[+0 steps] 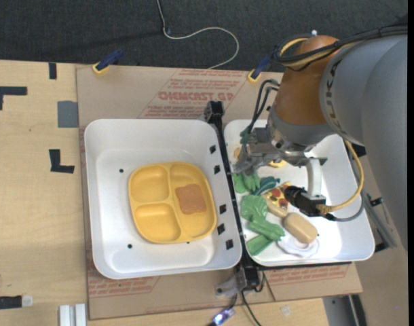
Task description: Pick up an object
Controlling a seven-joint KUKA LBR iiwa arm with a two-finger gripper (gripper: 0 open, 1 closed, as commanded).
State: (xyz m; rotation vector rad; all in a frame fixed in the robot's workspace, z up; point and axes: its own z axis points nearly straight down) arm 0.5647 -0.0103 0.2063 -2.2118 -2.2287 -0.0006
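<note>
Surface [30, 182] is tan wood w/ black tape marks, a cardboard sheet [186, 94] under two white bins; dark carpet [71, 12] at far side, w/ a thin cable [193, 32]. Left bin [105, 141] holds a yellow divided plate [156, 199] w/ a brown square [191, 199] in its right section. Right bin [349, 243] has green toy veg [258, 216], a pizza slice [276, 199], a bread roll [300, 228]. Hand [251, 156] sits at right bin's far-left, just above the green pieces; can't tell if it's open or closed.
</note>
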